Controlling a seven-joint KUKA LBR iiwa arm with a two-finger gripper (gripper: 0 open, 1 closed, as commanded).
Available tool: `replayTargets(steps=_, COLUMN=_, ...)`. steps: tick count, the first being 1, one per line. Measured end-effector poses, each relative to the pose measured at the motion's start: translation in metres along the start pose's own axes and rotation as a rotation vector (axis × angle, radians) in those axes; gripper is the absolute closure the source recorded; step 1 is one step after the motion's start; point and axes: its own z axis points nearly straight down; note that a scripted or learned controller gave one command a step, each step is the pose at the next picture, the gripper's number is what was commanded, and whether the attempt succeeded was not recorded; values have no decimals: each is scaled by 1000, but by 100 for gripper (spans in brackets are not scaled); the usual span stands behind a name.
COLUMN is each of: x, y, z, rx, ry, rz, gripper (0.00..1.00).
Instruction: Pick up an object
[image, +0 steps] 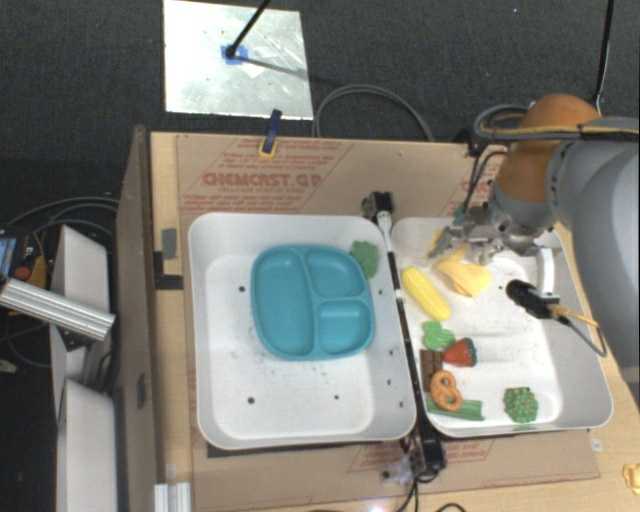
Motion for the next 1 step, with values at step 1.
replayTargets(steps=1, x=-11, y=0, z=-1, rx=-1, ry=0, rz=-1, gripper=0)
